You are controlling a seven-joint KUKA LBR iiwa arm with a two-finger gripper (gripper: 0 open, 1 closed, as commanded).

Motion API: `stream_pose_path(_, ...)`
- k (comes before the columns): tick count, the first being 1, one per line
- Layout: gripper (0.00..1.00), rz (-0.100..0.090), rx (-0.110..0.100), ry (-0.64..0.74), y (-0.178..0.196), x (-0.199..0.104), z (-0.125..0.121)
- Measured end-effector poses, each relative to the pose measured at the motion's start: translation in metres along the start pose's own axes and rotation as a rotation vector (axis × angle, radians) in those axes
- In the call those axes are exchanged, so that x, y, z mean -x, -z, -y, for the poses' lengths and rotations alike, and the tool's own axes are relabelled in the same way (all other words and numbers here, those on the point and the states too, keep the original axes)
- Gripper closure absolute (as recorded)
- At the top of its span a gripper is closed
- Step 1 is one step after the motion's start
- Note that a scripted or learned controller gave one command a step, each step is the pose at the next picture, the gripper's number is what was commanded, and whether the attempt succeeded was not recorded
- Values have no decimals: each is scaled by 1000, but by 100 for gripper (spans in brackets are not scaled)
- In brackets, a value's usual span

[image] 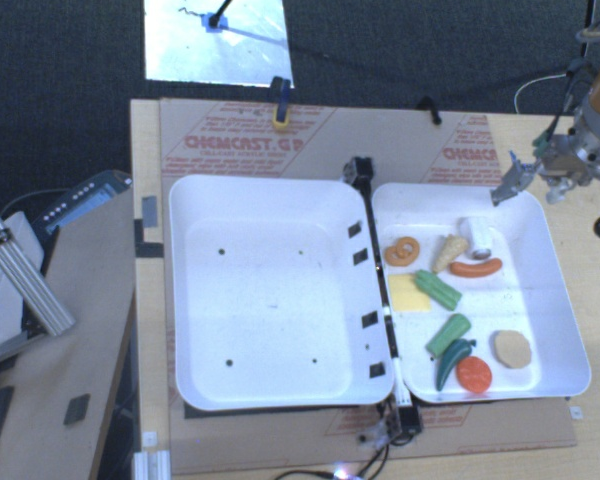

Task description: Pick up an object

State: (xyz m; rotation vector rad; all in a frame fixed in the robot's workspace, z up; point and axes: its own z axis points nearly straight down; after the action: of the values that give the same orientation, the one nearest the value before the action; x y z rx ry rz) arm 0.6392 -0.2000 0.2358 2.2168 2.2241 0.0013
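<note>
The right bin (558,258) holds several toy foods. Among them are an orange ring (402,252), a cream cone (448,253), a white cylinder (477,234) and a red sausage (476,267). Nearer the front lie a yellow square (410,294), a green block (437,289), a green cucumber (447,334), a dark green pepper (452,361), a red tomato (473,374) and a tan round piece (512,348). My gripper (532,186) hovers over the bin's far right corner, open, with nothing between its fingers.
The left bin (195,208) sits beside the right one, with a black hinge strip (372,278) between them. A cardboard sheet (310,133) lies under both. A yellow clamp (280,118) stands at the back edge.
</note>
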Motion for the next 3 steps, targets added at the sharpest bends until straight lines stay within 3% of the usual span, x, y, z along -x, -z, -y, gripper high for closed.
stream_pose_path(1, 0, 4, 18, 0, -128, -47, -6)
stream_pose_path(2, 0, 9, 25, 0, -137, -74, 33)
stream_pose_path(3, 0, 15, 44, 1, -138, -82, 71)
